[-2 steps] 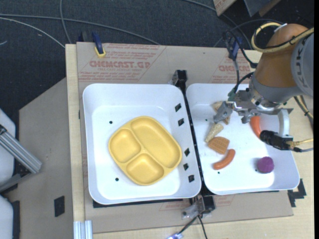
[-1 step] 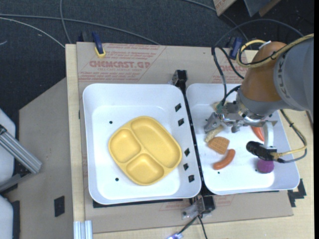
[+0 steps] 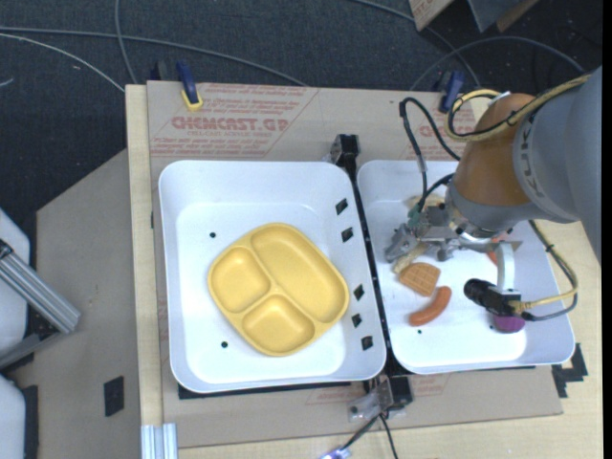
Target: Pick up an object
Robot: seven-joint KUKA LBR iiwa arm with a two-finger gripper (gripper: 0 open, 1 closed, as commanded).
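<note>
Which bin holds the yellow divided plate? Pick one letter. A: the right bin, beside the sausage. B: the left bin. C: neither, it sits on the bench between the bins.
B: the yellow divided plate lies flat inside the left bin, while the sausage and the waffle piece lie in the right bin.

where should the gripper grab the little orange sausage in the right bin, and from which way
Grip the sausage across its narrow middle, coming straight down from above. It lies flat on the right bin floor, slanted, so the fingers should close across its short width. Its lower side has free floor; the waffle piece sits close above it.
</note>
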